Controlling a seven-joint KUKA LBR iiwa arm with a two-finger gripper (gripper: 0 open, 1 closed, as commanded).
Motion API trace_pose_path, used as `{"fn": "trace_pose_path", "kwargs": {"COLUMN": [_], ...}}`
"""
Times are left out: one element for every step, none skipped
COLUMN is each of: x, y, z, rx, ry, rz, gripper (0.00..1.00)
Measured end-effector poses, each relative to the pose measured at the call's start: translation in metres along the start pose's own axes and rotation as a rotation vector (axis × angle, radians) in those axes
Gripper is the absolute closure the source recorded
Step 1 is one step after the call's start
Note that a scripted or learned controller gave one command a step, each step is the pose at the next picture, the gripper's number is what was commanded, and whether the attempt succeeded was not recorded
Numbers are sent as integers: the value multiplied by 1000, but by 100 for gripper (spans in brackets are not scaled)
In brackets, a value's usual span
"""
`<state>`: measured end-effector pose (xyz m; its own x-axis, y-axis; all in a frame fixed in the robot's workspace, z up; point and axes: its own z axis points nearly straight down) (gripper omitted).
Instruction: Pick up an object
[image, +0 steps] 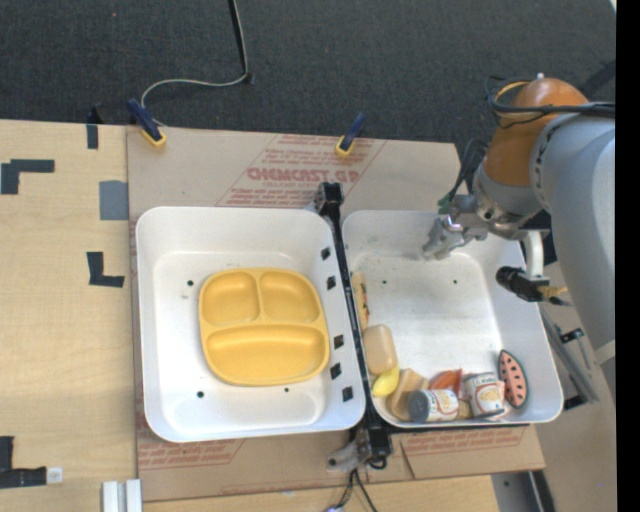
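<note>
Hand (441, 240): low over the far part of the right shallow white bin (470, 300), near its back wall; metal fingers point down-left. Cannot tell whether it is released or clenched; nothing visible between the fingers.

Left shallow white bin (160, 330): yellow plastic divided plate (264, 326) lies flat at its middle, long axis across the bin.

Right bin, near corner: a cluster well apart from the hand. Tan oblong bread-like piece (379, 348), long axis running front to back, beside the divider; yellow lemon-shaped piece (386, 381) just below it; small cans (470, 398) and a red slice with dark seeds (513, 378) along the front wall.

Surface: brown cardboard sheet (240, 170) under both bins, held by yellow-and-blue clamps (147, 121), on a light wooden tabletop (50, 330). Dark carpet (350, 50) beyond.
</note>
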<state>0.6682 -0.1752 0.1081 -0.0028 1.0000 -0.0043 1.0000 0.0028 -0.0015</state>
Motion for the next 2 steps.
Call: {"fn": "trace_pose_path", "kwargs": {"x": [0, 0], "y": [0, 0], "z": [-10, -20], "rx": [0, 0], "ry": [-2, -4], "rz": [-1, -1], "gripper": [100, 100]}}
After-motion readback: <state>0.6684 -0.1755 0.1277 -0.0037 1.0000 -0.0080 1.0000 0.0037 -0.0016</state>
